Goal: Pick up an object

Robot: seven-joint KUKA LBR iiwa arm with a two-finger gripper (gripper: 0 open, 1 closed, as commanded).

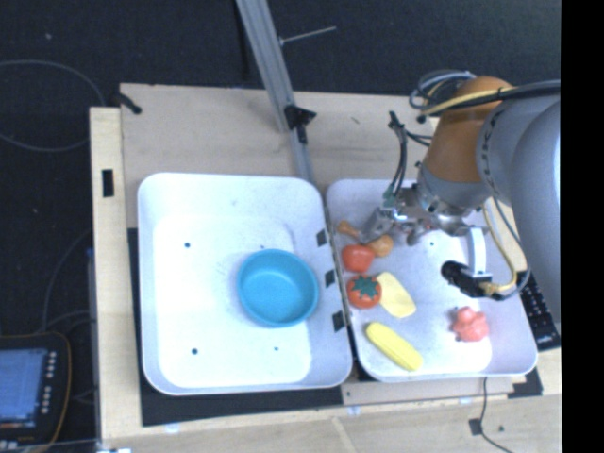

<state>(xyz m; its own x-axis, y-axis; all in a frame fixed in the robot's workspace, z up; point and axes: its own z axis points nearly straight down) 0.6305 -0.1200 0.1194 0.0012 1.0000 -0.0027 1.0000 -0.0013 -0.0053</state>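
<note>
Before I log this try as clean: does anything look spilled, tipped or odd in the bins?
Nothing stands out. The blue bowl sits upright in the left bin; the toy foods lie loose inside the right bin, none over a rim.

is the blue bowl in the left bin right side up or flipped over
Right side up. The blue bowl shows its open hollow and rim facing the camera, resting on the floor of the left bin.

The grey arm (528, 168) enters from the right edge of the camera view and bends down and to the left, its orange band (462, 140) sitting just above the wrist. Below the band the wrist points downward, carrying the tool (382, 223) at its lower left end, low and angled leftward, with cables looping beside the wrist
</note>
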